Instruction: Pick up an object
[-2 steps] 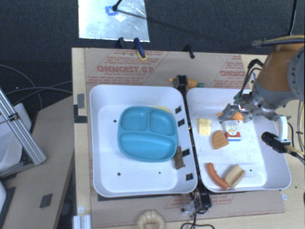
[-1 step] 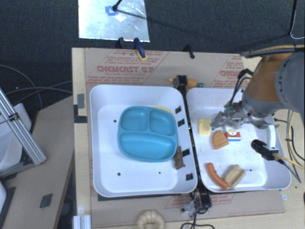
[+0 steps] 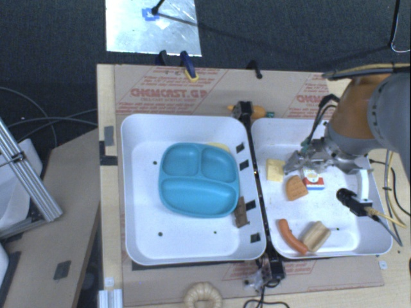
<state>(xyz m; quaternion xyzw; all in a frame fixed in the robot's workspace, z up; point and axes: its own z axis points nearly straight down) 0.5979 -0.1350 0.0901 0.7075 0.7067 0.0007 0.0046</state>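
Observation:
My gripper (image 3: 309,165) hangs low in the right bin (image 3: 372,239), near its middle. Directly below it lie a brown toast-like piece (image 3: 296,188) and a small red, white and blue item (image 3: 314,183). A pale yellow cheese block (image 3: 275,170) rests just left of the gripper. Near the bin's front edge lie an orange sausage (image 3: 292,235) and a tan bread-like chunk (image 3: 316,235). I see nothing held between the gripper's tips.
The left bin (image 3: 138,172) holds a blue divided plate (image 3: 198,179), a yellow item (image 3: 220,147) peeking out behind it, and a small brown piece (image 3: 241,214) by its right wall. An orange object (image 3: 257,112) sits behind the bins.

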